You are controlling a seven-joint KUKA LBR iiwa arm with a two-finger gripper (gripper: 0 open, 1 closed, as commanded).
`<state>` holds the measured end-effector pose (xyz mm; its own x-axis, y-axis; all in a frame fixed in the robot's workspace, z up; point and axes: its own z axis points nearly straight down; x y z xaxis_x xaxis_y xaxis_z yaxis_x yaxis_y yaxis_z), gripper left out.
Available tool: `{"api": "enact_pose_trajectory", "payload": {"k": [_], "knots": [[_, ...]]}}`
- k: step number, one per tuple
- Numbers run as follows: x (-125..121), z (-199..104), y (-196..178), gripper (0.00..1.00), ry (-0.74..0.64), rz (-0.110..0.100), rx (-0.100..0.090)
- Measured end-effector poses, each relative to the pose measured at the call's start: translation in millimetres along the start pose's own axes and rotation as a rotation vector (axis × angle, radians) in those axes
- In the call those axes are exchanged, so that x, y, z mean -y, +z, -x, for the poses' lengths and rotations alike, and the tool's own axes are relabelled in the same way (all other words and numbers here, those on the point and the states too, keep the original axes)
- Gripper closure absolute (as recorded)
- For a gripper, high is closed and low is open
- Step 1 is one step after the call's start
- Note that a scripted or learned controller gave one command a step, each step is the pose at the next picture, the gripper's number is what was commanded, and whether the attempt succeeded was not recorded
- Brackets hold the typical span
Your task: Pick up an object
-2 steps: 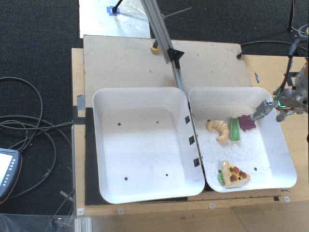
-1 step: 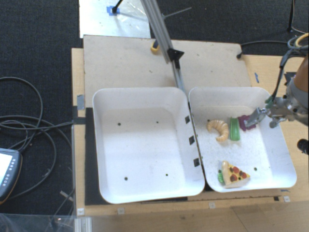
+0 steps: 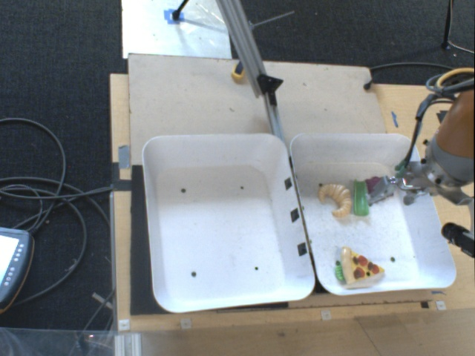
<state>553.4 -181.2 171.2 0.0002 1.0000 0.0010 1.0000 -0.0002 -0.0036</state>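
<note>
Two shallow white bins sit side by side on the counter (image 3: 185, 95), their inner rims touching along a seam marked with small dark tabs. The left bin (image 3: 156, 154) offers a wide bare floor with only a few dark dots on it, so there is plenty of open room there. The right bin (image 3: 326, 150) is more crowded: a tan croissant (image 3: 336, 199) lies near its middle, a green object (image 3: 361, 198) stands just beside the croissant on its right, and a toy pizza slice (image 3: 360, 267) rests near the front rim, well apart from the other two. The back half of this bin and its right front corner stay open. The counter is a pale board on a wooden base (scuffed and speckled), and a slanted metal pole (image 3: 245, 39) crosses it down to the seam between the bins. Dark carpet (image 3: 59, 50) surrounds everything, with loose black cables (image 3: 44, 191) and part of a tablet-like device (image 3: 11, 262) at the left. The arm (image 3: 453, 136) reaches in over the right bin's right wall, and the hand (image 3: 383, 189) sits low in the bin, right against the green object's right side; whether its fingers are spread or clenched, I cannot tell, nor whether it grasps anything.
</note>
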Motion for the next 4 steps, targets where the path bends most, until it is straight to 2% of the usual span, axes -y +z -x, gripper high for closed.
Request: {"api": "enact_pose_trajectory", "payload": {"k": [1, 2, 3, 4], "knots": [[4, -2, 43, 0.00, 0.000, 0.001, 0.000], [2, -1, 29, 1.00, 0.000, 0.008, 0.002], [2, 4, -15, 1.00, -0.002, 0.010, 0.003], [1, -4, -63, 1.00, -0.006, 0.011, 0.003]]}}
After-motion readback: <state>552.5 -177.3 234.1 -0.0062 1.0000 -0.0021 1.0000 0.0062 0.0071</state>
